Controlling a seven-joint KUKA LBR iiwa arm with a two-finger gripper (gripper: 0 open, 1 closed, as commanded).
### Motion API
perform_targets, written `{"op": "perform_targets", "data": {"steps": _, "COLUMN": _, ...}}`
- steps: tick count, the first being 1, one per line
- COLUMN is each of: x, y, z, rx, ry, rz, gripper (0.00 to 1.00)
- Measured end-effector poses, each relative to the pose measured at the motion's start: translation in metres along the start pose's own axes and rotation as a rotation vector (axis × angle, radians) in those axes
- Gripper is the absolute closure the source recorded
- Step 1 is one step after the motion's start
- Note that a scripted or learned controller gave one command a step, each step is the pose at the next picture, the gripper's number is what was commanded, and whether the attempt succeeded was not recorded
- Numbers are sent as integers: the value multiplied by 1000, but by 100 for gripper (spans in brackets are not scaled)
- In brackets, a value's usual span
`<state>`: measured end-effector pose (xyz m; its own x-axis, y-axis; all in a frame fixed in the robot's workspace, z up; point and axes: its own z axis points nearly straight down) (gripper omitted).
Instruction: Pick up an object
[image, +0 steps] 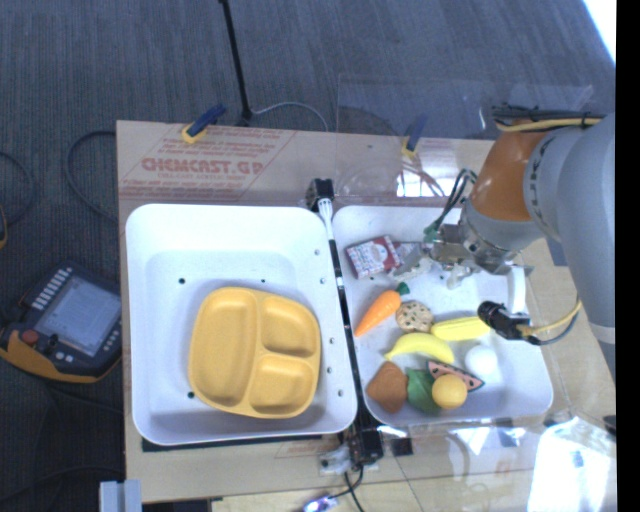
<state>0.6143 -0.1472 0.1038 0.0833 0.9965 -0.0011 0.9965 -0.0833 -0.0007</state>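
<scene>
My gripper hangs low over the back part of the right bin, just right of a red and white packet. In front of it lie a carrot, a round cookie, a banana and a yellow block. Nearer the front sit a white egg, a brown pear-shaped piece, a green piece and a lemon. I see nothing held in the gripper.
The left bin holds a yellow divided plate. A black divider runs between the bins. The grey arm with its orange band reaches in from the right. A handheld pendant lies on the floor at the left.
</scene>
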Motion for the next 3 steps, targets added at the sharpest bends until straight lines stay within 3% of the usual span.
{"op": "perform_targets", "data": {"steps": 1, "x": 46, "y": 22, "z": 14, "rx": -5, "ry": -6, "rz": 262, "gripper": 0}}
{"op": "perform_targets", "data": {"steps": 2, "x": 51, "y": 22, "z": 13, "rx": 11, "ry": -5, "rz": 417, "gripper": 0}}
{"op": "perform_targets", "data": {"steps": 3, "x": 52, "y": 25, "z": 3, "rx": -6, "ry": -4, "rz": 419, "gripper": 100}}
